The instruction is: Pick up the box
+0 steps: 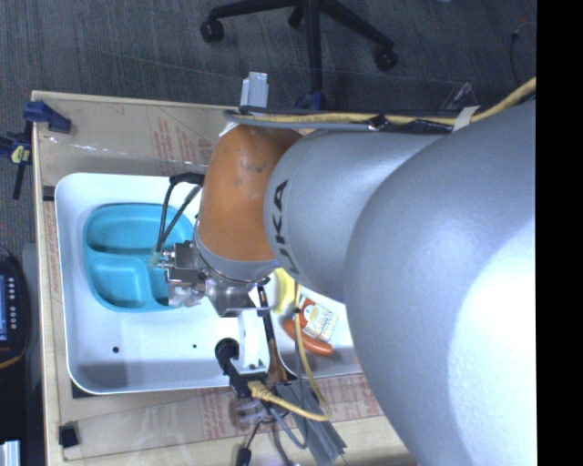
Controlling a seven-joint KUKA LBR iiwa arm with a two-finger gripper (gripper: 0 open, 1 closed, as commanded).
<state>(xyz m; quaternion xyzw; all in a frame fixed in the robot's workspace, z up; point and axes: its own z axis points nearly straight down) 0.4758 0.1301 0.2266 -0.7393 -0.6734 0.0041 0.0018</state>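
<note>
While the grey arm fills the right half of the frame, its orange band sits at centre over the seam between two white bins. One bin lies at left and holds one blue two-compartment tray in its upper part. Of the second bin, a small lower edge shows below the wrist at lower centre. One small box, white and yellow with a red patch, lies there just beside an orange-red item. How the gripper stands I cannot tell; the wrist hardware at the tray's right edge hides it. One office chair base stands at top.
</note>
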